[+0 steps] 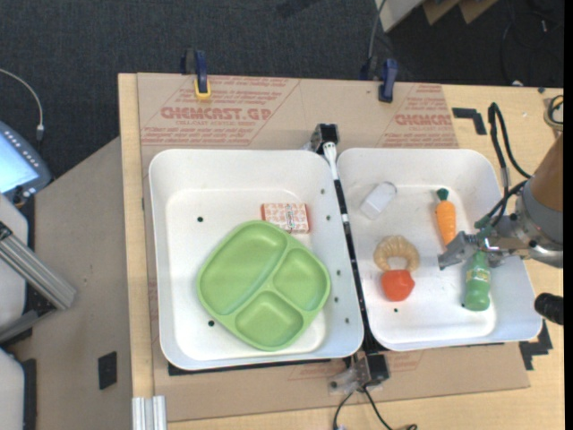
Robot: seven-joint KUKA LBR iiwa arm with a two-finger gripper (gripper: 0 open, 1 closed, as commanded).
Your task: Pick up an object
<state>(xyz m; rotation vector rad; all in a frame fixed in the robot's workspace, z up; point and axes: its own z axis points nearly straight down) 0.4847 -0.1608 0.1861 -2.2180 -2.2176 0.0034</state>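
Note:
The right bin holds a green bottle, an orange carrot, a tan ring, a red tomato-like piece and a small white block. My gripper hangs over the right side of this bin, just above the top end of the green bottle. Its fingers are spread open; the left finger points toward the middle of the bin. Nothing is gripped between them. The carrot lies just up and left of the gripper.
The left bin holds a green divided plate and a small red-and-white packet. A black divider runs between the bins. Blue clamps sit at the bench's far edge, and cables trail at the right.

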